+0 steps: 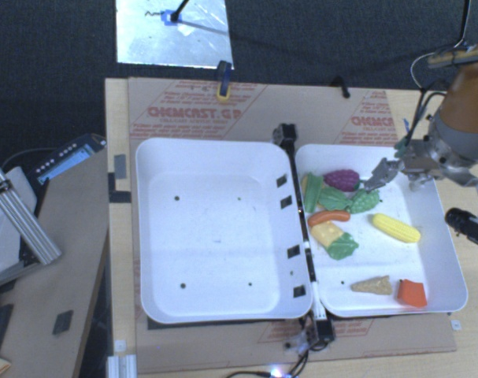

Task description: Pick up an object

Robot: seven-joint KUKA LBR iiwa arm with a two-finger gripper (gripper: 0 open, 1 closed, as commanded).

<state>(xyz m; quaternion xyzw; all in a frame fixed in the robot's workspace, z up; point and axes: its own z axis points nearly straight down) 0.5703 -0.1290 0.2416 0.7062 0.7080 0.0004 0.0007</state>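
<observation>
The right bin (442, 246) holds several toy foods: a purple bunch (342, 180), green pieces (313, 192) (364, 202), an orange stick (328, 217), a yellow block (326, 233), a green leafy piece (343, 247), a yellow corn cob (396, 228), a tan wedge (372, 286) and an orange-red block (412, 293). My gripper (377, 180) reaches in from the right and points down-left. Its tip sits between the purple bunch and the right-hand green piece, just above them. I see nothing held in it.
The left bin (215, 227) lies beside the right one, with a black clip strip (295, 211) between them. Both rest on a cardboard sheet (191, 109). A silver panel (172, 22) lies at the back, and grey gear (18, 211) sits to the left.
</observation>
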